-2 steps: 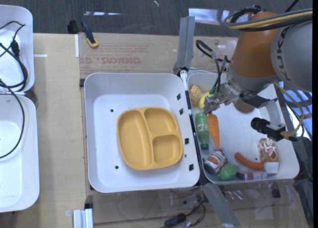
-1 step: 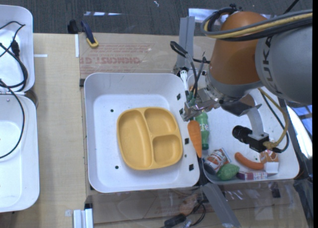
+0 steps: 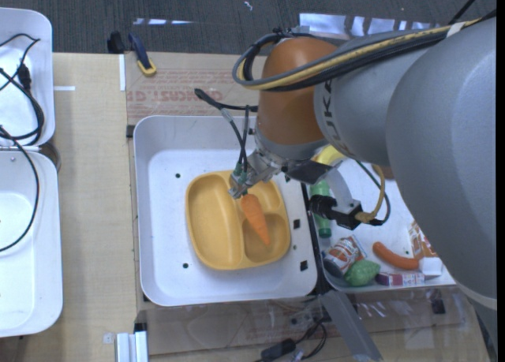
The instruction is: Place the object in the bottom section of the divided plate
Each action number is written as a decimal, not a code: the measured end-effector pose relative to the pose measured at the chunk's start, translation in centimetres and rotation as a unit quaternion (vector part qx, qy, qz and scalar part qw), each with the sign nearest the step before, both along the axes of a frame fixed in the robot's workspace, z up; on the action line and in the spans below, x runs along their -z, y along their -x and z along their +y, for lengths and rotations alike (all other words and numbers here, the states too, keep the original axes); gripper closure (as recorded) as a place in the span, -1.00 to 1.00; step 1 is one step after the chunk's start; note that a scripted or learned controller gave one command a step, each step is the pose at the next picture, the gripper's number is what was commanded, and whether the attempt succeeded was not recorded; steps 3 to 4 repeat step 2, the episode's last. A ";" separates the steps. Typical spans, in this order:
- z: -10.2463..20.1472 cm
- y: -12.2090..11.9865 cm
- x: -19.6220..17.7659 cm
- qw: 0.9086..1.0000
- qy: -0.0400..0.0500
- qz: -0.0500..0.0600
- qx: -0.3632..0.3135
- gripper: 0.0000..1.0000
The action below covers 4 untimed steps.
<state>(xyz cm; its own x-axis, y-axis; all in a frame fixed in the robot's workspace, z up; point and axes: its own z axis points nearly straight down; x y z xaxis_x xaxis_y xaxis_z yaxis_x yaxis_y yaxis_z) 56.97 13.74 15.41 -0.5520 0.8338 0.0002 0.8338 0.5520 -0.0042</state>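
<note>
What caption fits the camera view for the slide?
Gripper over the yellow divided plate in the left white bin, an orange carrot lying in the plate's right-hand section.

Right bin [image 3: 371, 281] mostly behind arm [image 3: 410, 92]

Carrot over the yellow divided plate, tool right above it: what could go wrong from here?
1. The carrot lies in the plate's right compartment, its upper end by the tool; it may rest in the wrong section.
2. That end may catch on the tool and drag out as the arm lifts.
3. The yellow divided plate sits loose in the white bin; a nudge may shift it.
</note>
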 end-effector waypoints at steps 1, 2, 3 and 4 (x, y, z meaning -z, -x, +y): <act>5.8 3.8 -7.2 1.000 0.000 -0.001 -0.031 1.00; 5.7 3.8 -7.2 1.000 0.000 -0.001 -0.031 -1.00; 5.7 3.8 -7.2 1.000 0.000 -0.001 -0.031 -1.00; 5.7 3.8 -7.2 1.000 0.000 -0.001 -0.031 -1.00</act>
